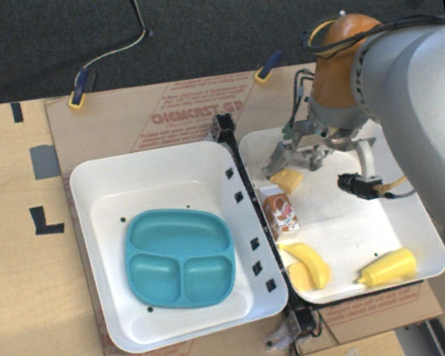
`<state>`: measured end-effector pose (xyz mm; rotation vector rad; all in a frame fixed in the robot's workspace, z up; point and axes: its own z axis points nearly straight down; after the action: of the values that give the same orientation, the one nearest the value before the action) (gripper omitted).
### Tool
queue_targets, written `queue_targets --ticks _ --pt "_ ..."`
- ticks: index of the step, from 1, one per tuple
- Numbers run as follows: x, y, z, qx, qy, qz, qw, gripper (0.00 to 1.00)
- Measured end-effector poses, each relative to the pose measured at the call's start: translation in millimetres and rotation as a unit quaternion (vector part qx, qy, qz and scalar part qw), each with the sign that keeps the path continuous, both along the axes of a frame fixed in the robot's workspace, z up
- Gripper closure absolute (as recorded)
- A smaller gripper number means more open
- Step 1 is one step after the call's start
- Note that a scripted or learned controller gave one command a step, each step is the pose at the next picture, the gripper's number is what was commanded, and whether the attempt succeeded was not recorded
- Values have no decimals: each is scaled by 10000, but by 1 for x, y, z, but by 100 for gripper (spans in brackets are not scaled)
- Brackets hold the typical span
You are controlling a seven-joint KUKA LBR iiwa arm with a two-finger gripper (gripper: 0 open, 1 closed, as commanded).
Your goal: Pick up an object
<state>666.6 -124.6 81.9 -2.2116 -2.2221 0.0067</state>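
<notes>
The gripper (287, 157) hangs low over the right bin (399, 210), directly above a pale yellow food piece (288, 179) near the bin's back left corner; whether its jaws are apart or together cannot be told.

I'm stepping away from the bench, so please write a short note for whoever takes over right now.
Gripper: low at the far left corner of the right bin, just above a small yellow piece; nothing seen between its fingers.
Right bin also holds a brown and white packet, a banana and a yellow bottle.
Left bin holds a teal divided plate.
Done: nothing lifted yet.
Left: grasp one object and raise it.
</notes>
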Motion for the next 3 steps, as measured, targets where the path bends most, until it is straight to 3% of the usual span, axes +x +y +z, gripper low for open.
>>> queue_targets --ticks 1,2,3 --pt "1 30 2 -4 -23 -4 10000 0" --pt "-41 16 3 -13 -27 -23 10000 0" --pt "3 14 2 -9 -50 -9 10000 0"
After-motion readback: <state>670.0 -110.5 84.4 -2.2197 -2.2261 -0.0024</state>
